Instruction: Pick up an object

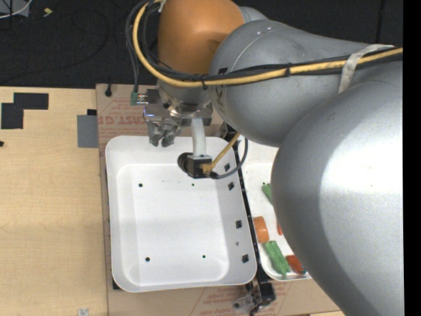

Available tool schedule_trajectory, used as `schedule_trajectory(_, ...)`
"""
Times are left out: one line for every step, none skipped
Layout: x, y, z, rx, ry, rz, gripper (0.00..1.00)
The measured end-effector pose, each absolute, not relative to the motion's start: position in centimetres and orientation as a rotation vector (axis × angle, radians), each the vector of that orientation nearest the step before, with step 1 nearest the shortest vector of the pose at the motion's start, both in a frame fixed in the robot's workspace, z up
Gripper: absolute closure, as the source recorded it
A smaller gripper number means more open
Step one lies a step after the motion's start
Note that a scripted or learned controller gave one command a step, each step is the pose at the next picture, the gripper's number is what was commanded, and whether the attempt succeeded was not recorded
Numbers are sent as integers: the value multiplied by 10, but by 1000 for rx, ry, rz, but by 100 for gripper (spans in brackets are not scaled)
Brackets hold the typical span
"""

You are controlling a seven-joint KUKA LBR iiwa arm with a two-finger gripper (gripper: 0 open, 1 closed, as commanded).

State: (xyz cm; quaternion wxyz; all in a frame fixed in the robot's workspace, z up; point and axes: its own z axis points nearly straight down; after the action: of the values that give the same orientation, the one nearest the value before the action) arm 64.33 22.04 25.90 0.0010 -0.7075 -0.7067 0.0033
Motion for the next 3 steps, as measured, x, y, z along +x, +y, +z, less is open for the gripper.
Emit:
schedule_trajectory(643, 155, 212, -2224, -2214, 14, 100)
schedule_trajectory(624, 206, 285, -2216, -2227, -4, 100)
schedule_trajectory(644, 137, 262, -2227, -2214, 10, 100)
